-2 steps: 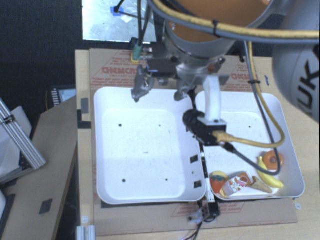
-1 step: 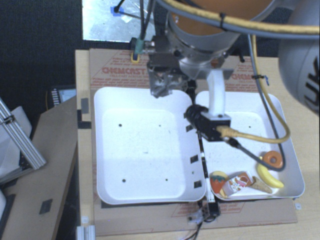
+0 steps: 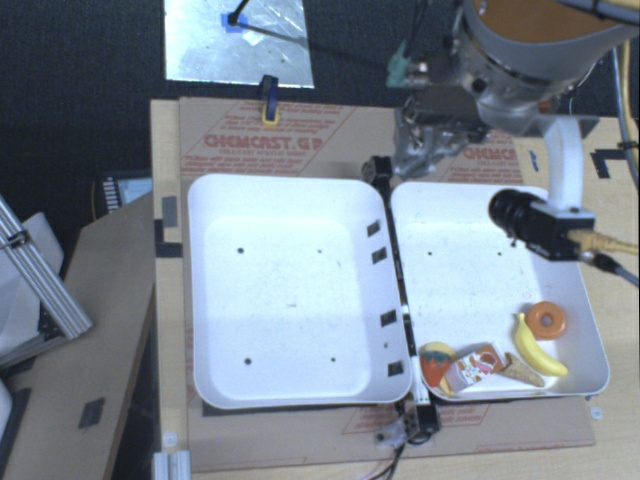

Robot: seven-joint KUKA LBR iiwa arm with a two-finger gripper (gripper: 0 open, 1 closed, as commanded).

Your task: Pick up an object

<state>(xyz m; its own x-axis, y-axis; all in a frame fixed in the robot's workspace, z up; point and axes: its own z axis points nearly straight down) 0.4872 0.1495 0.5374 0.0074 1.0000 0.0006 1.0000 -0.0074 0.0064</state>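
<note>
camera view: slanted look down on a bench (image 3: pixel 300 423) that bears two shallow white bins side by side.
left bin (image 3: pixel 215 298): bare white floor with a few dark specks and small holes; nothing lies in it.
right bin (image 3: pixel 455 278): holds a small cluster of objects in its near corner, toward the lower right of the view.
banana (image 3: pixel 535 350): yellow, curved, lying on the right bin's floor just below the donut.
donut (image 3: pixel 546 319): orange ring, close to the bin's right wall, just beside the banana's upper end.
tomato (image 3: pixel 436 361): round, red and orange piece against the near wall, at the left end of the cluster.
packet (image 3: pixel 474 365): small white and red pack between the tomato and the cone, touching or nearly touching both.
cone (image 3: pixel 522 372): tan, pointed piece lying just beside the banana's lower end.
arm (image 3: pixel 530 38): grey with an orange band, entering from the upper right, above the far edge of the right bin.
gripper (image 3: pixel 420 158): hangs over the far left corner of the right bin, well apart from the objects; blurred and dark, so cannot tell whether it is spread or closed, and no object is seen in it.
black cylinder (image 3: pixel 530 220): mounted on a white bracket, over the right part of the right bin.
</note>
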